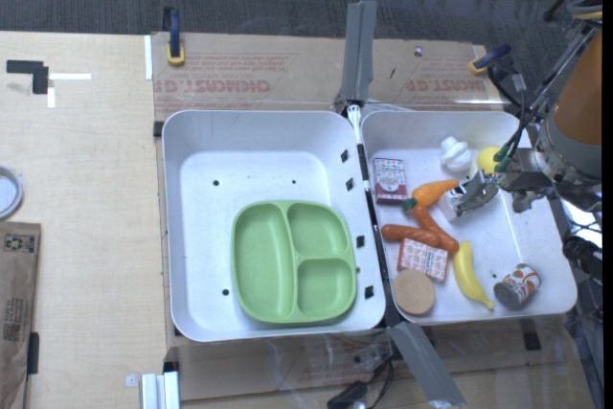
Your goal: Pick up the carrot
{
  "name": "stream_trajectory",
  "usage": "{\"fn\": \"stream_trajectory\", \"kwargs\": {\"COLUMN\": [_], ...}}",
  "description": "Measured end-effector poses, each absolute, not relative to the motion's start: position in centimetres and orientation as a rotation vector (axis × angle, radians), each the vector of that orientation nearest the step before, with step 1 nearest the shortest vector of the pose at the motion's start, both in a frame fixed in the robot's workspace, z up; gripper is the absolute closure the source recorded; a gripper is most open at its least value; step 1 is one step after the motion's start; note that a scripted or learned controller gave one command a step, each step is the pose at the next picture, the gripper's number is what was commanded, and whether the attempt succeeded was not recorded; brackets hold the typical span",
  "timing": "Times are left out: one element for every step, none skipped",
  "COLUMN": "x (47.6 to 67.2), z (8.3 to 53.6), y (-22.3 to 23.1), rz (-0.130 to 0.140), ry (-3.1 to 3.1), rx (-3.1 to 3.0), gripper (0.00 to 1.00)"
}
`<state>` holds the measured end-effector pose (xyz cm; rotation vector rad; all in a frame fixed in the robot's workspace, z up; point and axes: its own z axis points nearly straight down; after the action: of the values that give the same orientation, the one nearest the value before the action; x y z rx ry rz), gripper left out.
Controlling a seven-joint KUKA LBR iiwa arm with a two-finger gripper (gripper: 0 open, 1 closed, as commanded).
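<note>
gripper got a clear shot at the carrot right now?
Probably yes. The gripper sits right at the carrot's right end in the right bin, with nothing lying on top; the hot dog lies just below it.

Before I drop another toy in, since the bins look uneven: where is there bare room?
The left bin has bare floor along its far side and left of the green plate. The right bin is crowded: carrot, sausages, banana, can and gripper fill it, leaving a strip along its far wall.

Orange carrot (437, 192), lying slanted, right bin
</note>
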<state>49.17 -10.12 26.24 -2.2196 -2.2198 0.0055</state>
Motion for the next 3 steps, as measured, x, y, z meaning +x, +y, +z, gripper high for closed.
{"fn": "stream_trajectory", "kwargs": {"x": [57.7, 60.6, 62.7], "z": [19.0, 10.1, 19.0], "y": [-9.0, -12.6, -8.8], "rz": [0.005, -0.016, 0.002], "ry": [-2.280, -2.647, -2.549], "rx": [-2.157, -1.719, -1.837], "gripper": [0.00, 0.00, 0.00]}}
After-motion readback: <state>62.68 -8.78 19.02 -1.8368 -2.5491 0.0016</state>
